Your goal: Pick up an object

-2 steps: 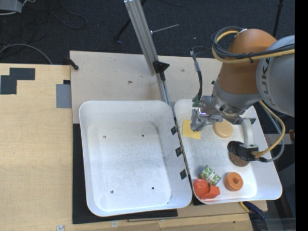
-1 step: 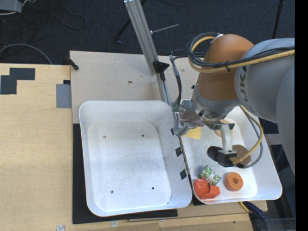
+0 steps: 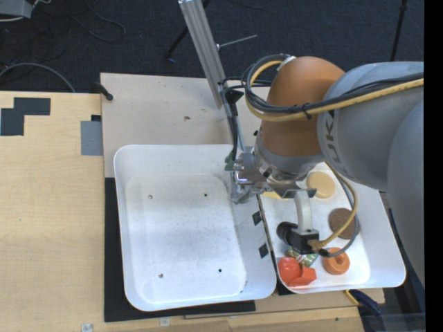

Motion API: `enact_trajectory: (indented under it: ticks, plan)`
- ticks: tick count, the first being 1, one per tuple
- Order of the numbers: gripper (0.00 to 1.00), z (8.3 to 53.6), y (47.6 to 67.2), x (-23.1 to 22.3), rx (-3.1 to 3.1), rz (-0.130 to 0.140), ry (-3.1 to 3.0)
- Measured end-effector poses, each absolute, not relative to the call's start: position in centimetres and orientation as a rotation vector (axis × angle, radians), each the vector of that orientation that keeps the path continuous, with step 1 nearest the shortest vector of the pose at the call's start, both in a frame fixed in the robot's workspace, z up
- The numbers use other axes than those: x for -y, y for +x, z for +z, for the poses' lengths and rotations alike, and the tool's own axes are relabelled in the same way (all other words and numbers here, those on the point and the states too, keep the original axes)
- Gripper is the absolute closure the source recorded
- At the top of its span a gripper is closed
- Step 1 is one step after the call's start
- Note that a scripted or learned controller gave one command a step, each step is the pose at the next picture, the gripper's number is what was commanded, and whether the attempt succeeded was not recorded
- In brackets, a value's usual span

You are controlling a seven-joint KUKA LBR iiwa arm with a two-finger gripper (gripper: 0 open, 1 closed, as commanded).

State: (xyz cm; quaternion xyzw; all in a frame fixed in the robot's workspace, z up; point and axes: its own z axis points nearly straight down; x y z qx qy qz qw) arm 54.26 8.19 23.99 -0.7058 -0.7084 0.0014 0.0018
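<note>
My gripper (image 3: 241, 182) hangs under the orange wrist, over the wall between the two bins at the right bin's far left corner. Its metal parts show, and nothing visible sits in it. In the right bin (image 3: 387, 268) lie a red object (image 3: 296, 272) with a small green piece (image 3: 305, 257) beside it, an orange ring (image 3: 336, 263), a brown disc (image 3: 342, 220) and a pale cream disc (image 3: 321, 184). The arm covers much of that bin's far side.
The left bin (image 3: 138, 185) holds only a few dark specks. A slanted aluminium bar (image 3: 204, 47) rises behind the bins. Pale wooden bench (image 3: 48, 206) stretches to the left.
</note>
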Motion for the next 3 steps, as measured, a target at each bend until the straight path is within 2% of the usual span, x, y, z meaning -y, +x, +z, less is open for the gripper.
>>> enact_trajectory:
  ticks: [1,2,3]
  plan:
    - [1.00,24.0,54.6,-8.9,2.221,0.004,-2.218]
    - [1.00,22.0,54.4,-8.7,2.219,0.009,-2.218]
    - [0.00,22.1,54.4,-8.6,2.216,0.005,-2.222]
